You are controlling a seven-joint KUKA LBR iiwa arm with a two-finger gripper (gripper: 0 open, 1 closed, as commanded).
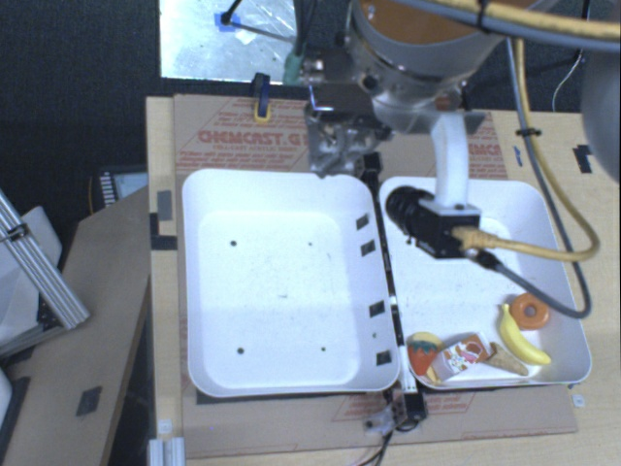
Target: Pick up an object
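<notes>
Overhead slanted view of both bins (291,187)

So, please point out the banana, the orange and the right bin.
banana (520,336): camera view, middle of its yellow body.
orange (530,311): camera view, its top.
right bin (529,198): camera view, far rim.

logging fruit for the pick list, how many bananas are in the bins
1. The banana lies near the front right corner of the right bin. The arm covers part of that bin, so more may be hidden.
</notes>
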